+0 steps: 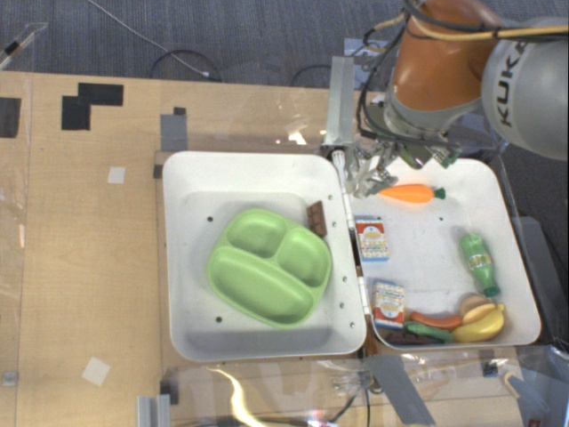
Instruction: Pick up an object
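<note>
At the bottom right of the frame, in the low corner of the right bin (520,238), lies a pile of toy food: a yellow banana (480,326), a tan piece on top of it, a red and green pepper (433,322) and something dark under it. A small food box (388,304) touches the pile on its left. A bit higher, a green bottle (477,261) lies near the right wall. Another small box (372,239) lies by the wall between the bins.

In the middle of the frame, the left bin (191,327) holds a green tray (269,266) with three dips in it. A small brown bar (316,220) leans at the tray's upper right edge.

Higher up, an orange carrot (408,194) with a green end lies near the top of the right bin. The gripper (366,176) hangs just beside the carrot's pointy left end, close to the wall between the bins. The fingers are blurry, so I cannot tell if they are spread or pressed together. Nothing shows between them.

I think the arm is at the reaching step, and nothing is picked up yet. The carrot looks like the closest thing to grab. For the next move, the gripper needs to slide a little right so it sits over the carrot, go down, and pinch its thin sides. It is close to the bin wall, so it could bump it.
</note>
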Controlling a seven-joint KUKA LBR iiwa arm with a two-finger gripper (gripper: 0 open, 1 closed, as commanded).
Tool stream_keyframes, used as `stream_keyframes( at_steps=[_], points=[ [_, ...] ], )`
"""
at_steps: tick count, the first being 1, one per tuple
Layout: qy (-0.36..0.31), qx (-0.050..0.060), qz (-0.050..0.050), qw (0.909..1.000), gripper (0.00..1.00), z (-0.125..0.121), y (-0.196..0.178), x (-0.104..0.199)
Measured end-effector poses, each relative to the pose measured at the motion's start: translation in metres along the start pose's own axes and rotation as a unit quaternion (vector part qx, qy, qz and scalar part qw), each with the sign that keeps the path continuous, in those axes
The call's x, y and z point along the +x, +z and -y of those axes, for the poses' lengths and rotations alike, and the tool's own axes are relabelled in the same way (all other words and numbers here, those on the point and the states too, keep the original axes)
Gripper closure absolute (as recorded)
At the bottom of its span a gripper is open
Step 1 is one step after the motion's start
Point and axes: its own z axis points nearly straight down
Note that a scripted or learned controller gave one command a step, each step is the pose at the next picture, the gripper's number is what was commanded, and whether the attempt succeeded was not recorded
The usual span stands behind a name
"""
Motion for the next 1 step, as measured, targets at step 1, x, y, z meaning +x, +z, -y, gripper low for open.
stream_keyframes(
  at_steps=[1],
  points=[
    [0.083,0.001,0.004,0.9965,1.0,-0.0317,-0.0528,-0.0389]
  ],
)
